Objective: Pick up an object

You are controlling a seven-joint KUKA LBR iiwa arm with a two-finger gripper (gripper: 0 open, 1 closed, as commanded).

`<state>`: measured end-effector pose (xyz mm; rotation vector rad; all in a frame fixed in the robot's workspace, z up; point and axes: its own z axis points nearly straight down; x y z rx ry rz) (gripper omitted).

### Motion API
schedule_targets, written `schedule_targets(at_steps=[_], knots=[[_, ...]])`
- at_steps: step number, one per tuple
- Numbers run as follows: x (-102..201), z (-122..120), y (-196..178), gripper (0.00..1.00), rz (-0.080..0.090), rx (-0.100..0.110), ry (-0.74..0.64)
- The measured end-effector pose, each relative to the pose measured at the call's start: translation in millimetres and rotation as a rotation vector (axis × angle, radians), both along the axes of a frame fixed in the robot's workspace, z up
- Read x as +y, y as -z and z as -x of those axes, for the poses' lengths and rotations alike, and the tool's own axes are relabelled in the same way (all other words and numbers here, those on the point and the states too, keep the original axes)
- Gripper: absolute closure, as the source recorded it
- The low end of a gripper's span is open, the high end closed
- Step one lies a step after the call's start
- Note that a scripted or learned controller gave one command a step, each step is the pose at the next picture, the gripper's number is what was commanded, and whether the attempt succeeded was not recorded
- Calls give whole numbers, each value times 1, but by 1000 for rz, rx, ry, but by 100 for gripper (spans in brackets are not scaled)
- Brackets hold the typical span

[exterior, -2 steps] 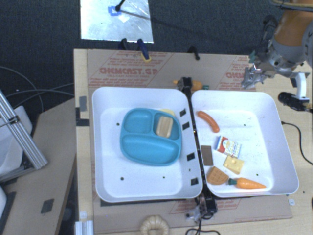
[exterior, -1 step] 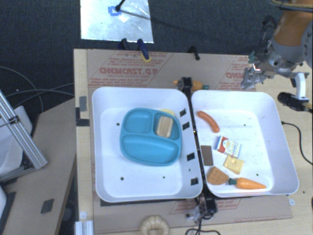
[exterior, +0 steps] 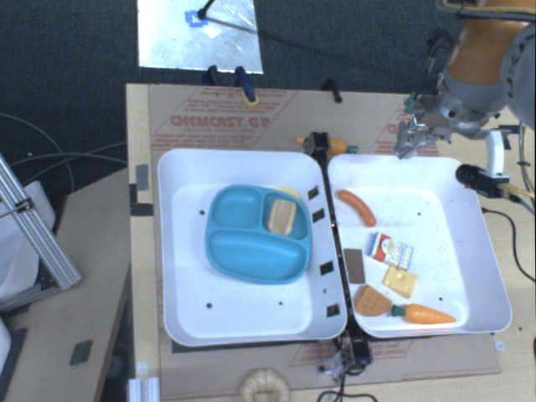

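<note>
In the right bin [exterior: 494,308], a carrot [exterior: 425,314] lies at six o'clock, cheese [exterior: 400,282] and a small carton [exterior: 391,250] mid-bin, a sausage [exterior: 356,207] at ten. Beyond the far rim hangs the hand [exterior: 410,143]; its state I cannot tell, being small and blurred.

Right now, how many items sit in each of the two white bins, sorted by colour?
Left bin:
Blue: 1, divided plate
Tan: 1, bread slice on the plate

Right bin:
Orange: 2, sausage, carrot
Brown: 2, dark bar, cookie-like piece
Yellow: 1, cheese-like cracker
Red and white: 1, small carton

Total: 8
</note>
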<state>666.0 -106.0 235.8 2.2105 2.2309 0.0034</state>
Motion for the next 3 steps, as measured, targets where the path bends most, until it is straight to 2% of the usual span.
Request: schedule_targets(at_steps=[1, 2, 3], knots=[[45, 13, 10, 100, 0, 2, 1], [99, 31, 0, 100, -2, 1, -1], [150, 58, 11, 100, -1, 4, 1]])
